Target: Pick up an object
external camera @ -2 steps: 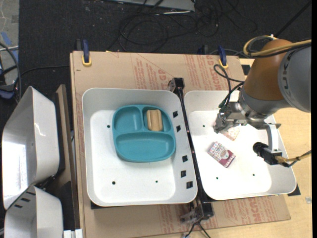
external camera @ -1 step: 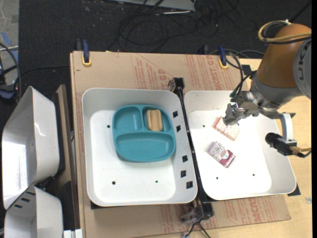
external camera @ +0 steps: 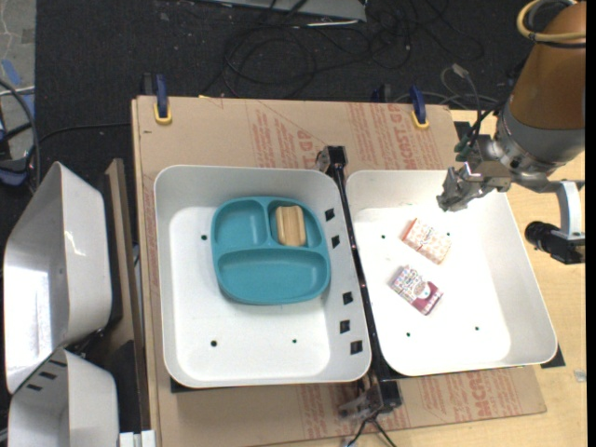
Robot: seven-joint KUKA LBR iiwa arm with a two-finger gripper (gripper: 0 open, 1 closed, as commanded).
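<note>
Pincer (external camera: pixel 456 196) hovers near, apart from packet (external camera: pixel 426 240).

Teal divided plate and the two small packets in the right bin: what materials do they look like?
Teal divided plate: looks like moulded plastic, matte to slightly satin, uniform colour with rounded compartment ridges. Upper packet and lower packet: probably printed cardboard or wrapped film, with pink-and-white graphics; too small to tell which.

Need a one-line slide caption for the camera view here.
KUKA gripper hovers over the right bin near two small packets; the left bin holds a teal divided tray.
</note>
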